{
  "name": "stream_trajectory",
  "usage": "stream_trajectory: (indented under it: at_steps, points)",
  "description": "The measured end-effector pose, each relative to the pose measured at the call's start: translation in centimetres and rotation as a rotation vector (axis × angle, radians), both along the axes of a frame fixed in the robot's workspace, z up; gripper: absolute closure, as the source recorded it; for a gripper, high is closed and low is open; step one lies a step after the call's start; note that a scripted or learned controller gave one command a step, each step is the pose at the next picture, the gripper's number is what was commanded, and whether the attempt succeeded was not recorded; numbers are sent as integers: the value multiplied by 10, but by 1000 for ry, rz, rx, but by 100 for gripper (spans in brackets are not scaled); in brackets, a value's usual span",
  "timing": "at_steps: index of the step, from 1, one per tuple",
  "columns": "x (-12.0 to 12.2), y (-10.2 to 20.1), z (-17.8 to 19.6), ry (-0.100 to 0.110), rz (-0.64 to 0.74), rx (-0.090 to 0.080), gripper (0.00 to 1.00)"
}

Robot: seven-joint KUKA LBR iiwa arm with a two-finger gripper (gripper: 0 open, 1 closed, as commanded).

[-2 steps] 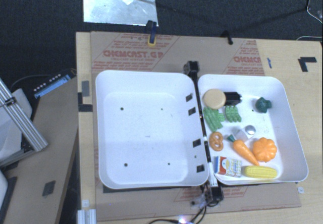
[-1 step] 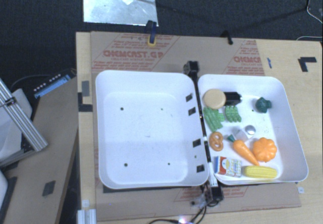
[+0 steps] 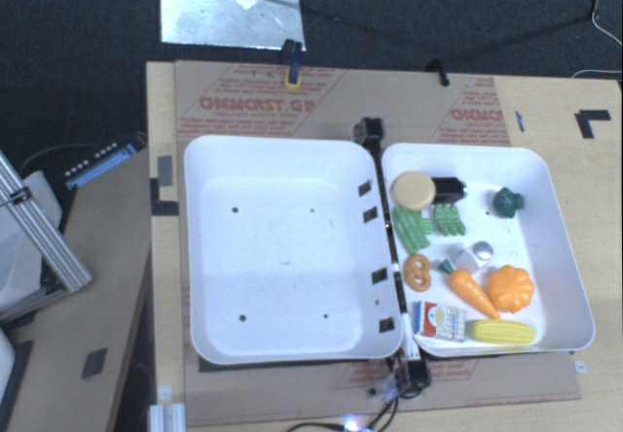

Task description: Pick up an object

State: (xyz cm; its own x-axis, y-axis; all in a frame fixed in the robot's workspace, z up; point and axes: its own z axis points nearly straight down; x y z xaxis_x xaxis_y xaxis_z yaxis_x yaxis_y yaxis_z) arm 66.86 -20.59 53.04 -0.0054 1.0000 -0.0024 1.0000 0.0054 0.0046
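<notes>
Nothing's been picked yet, so a target like the pumpkin [image 3: 510, 288] in the right bin [image 3: 563, 226] needs choosing (end effector state can't be told).

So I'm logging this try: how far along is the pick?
Nothing looks done yet. All the items lie in the right bin: the carrot, pumpkin, corn, pretzel and the rest. Nothing is in hand or lifted. Left: the whole pick, choosing an item, grasping it and raising it out of the bin.
</notes>
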Motion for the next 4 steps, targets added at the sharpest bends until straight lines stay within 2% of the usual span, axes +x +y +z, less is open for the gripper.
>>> stream_trajectory:
  at_steps: [4]
  points:
    - [0,0,5,2,-1,0,100]
